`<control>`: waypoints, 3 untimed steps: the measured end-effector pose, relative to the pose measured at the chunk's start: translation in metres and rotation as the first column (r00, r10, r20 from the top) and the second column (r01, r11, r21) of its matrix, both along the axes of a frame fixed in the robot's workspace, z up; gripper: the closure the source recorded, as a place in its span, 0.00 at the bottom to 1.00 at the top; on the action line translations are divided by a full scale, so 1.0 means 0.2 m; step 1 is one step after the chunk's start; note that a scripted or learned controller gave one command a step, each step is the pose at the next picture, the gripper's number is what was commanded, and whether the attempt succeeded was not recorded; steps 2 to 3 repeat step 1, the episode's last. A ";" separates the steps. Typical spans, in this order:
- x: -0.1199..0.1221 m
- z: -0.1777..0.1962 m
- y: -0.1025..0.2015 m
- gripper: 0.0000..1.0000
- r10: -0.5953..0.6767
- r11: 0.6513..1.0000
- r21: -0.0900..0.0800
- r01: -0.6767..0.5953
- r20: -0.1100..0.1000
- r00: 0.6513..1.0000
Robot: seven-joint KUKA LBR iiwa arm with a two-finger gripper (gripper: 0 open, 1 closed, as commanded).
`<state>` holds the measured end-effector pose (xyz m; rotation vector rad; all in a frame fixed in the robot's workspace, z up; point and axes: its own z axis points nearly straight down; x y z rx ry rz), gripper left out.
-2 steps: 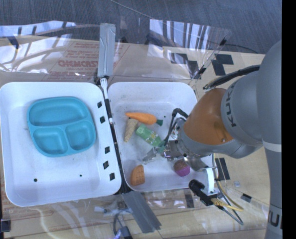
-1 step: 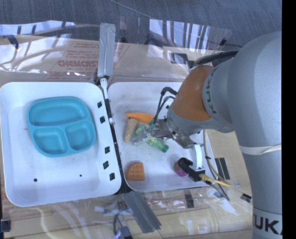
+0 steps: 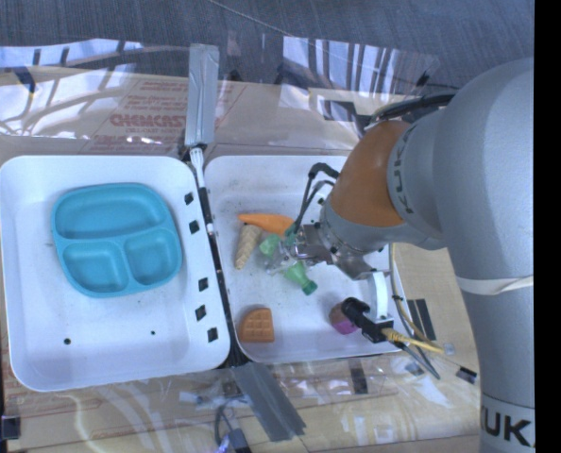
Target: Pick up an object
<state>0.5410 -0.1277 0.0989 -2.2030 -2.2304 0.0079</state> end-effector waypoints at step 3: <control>0.03 0.57 0.44 1.00 0.001 1.000 0.002 -0.001 0.011 1.000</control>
